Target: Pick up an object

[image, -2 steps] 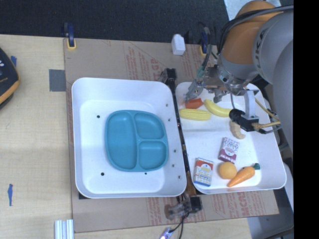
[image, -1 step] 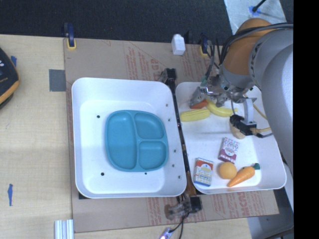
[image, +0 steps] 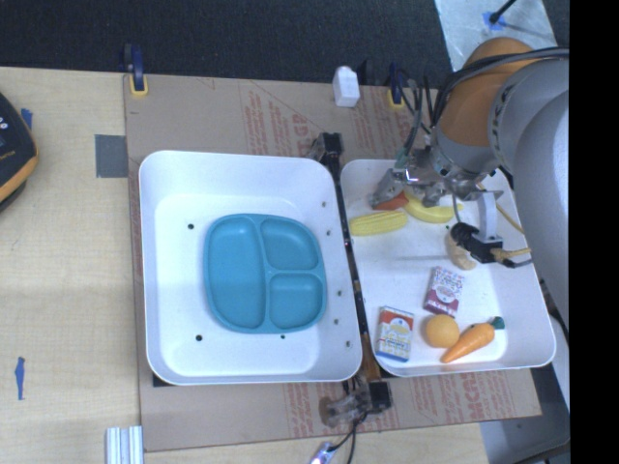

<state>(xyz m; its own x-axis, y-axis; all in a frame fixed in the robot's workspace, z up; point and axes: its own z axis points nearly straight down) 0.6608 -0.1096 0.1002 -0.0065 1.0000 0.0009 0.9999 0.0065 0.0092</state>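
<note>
While the grey arm (image: 527,162) reaches in from the right, its gripper (image: 411,184) sits low over the far end of the right bin (image: 517,356), beside a banana (image: 430,211) and a small red-orange item (image: 390,201). Finger state: cannot tell, parts too small and cluttered. Corn cob (image: 377,223) lies just left of the banana, near the bin's left wall. Nearer end holds a maroon packet (image: 445,291), a small red-and-white carton (image: 395,333), an orange (image: 441,331) and a carrot (image: 471,341), the last two touching. Left bin (image: 164,259) carries a blue divided plate (image: 264,272).
</note>
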